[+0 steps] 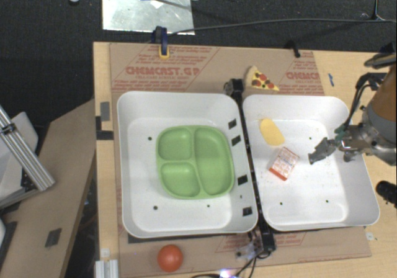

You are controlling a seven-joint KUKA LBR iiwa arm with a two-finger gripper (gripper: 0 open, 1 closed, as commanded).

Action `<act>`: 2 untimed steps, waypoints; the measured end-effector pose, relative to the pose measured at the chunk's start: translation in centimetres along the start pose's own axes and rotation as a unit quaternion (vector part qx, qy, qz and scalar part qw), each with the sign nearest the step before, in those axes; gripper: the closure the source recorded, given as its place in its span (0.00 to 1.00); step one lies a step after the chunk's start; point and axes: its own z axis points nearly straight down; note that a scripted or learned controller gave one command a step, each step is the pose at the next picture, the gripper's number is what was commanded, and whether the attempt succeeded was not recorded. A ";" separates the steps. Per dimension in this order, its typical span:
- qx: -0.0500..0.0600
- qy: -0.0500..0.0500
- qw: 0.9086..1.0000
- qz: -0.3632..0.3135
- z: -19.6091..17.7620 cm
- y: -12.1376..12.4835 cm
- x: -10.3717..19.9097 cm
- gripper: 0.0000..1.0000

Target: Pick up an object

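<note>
The gripper point(321, 151) hangs over the right bin point(322, 208) at 3 o'clock; its dark fingers blur together, so I cannot tell their spread, and nothing shows between them. At its 9 o'clock lies a flat red-and-white packet point(283, 163), apart. A smooth yellow lump point(271, 131) sits at 11 o'clock. The left bin point(142, 208) carries a glossy green 3-part plate point(194, 162).
</note>
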 end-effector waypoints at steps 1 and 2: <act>-0.006 -0.001 1.000 -0.002 -0.6 0.3 0.0 0.00; -0.005 -0.001 1.000 -0.001 5.1 1.2 0.2 0.00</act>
